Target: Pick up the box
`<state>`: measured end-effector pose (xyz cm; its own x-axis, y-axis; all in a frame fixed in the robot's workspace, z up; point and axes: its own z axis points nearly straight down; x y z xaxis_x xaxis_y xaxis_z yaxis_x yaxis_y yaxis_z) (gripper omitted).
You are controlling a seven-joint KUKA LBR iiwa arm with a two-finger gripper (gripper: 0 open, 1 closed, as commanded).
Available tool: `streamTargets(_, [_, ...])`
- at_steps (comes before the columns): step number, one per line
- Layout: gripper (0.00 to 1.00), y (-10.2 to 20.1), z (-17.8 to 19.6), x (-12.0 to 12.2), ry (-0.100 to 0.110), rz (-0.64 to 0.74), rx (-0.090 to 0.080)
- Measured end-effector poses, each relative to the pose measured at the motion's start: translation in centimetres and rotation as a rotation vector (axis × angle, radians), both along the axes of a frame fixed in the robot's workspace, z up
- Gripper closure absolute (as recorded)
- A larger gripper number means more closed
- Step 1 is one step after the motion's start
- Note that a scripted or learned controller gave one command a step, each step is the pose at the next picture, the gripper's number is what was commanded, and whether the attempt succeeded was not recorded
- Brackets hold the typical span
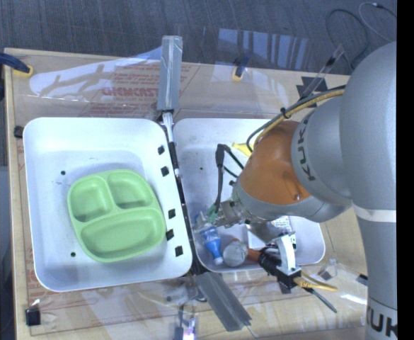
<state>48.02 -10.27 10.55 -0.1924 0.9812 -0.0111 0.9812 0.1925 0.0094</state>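
The divider (173,183) between the two white bins serves as the landmark. Left of it, the left bin (40,147) carries a green compartment tray (116,214) over its middle and lower part; the white floor above the tray and along the bin's far-left wall lies open for a descent. Right of the divider, the right bin (199,137) is largely covered by the grey arm (348,154) and its orange band (277,168), leaving a bare strip of floor just beside the divider in the upper part. Lower down, beside the divider, a blue bottle (211,245) and small clutter crowd the corner. Black clips (165,170) stud the divider itself.
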Motion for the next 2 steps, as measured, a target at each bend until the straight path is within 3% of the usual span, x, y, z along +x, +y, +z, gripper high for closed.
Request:
streamTargets(1, [1.00, 6.7, 8.6, 10.2, 0.014, -0.020, 0.010])
streamTargets(2, [1.00, 1.9, 14.4, 9.0, 0.013, -0.339, 0.011])
